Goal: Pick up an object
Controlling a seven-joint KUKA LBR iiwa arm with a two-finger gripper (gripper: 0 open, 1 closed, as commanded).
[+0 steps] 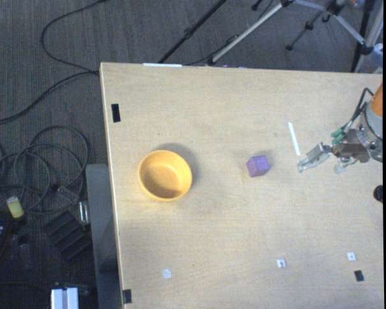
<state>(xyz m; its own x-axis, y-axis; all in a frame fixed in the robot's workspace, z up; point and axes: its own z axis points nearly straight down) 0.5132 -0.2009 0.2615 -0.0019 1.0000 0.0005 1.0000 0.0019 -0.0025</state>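
Tan bench [244, 237], yellow bowl [165, 174], purple block [258, 165] near open tool [323, 162]

Gripper [323, 161] over table [244, 237], near right edge, fingers pointing left. Cube [258, 165] on table left of gripper, near, apart from fingertips. Strip [294, 139] on table just up-left of gripper, between cube and gripper but farther back. Bowl [165, 174] on table well left of gripper, beyond cube. Cables [38, 166] on floor far left, off table.
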